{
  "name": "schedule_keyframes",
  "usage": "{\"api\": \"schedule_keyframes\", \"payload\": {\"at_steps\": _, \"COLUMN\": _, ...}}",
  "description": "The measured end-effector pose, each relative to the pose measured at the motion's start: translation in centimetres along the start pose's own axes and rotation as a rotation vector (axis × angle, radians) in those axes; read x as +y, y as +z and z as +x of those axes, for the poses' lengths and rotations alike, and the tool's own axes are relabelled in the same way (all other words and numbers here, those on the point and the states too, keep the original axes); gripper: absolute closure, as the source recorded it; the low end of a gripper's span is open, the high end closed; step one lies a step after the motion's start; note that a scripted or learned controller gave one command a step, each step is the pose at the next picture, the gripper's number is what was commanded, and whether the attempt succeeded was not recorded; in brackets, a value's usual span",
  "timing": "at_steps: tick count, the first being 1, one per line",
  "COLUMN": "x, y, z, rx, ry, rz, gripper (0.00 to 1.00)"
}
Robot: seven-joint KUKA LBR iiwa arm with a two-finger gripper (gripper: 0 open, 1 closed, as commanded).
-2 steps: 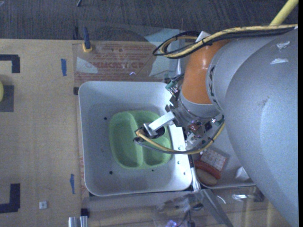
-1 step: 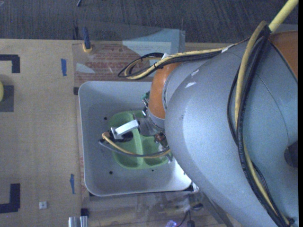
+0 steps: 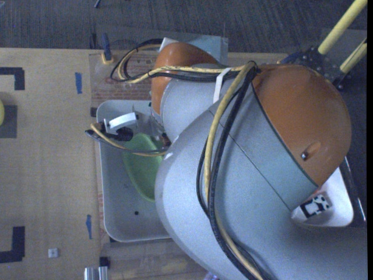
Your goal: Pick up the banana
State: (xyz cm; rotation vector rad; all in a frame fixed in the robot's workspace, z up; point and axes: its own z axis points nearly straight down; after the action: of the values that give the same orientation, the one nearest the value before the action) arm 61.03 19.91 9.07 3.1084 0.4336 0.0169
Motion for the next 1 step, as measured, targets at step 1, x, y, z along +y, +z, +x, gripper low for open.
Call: {"api": "schedule_keyframes", "payload": {"at_steps": 1, "x": 0.23, "y": -0.8, "z": -0.21, "rx": -0.01, "ry": 0.004, "rz": -0.001, "gripper": 1.0}}
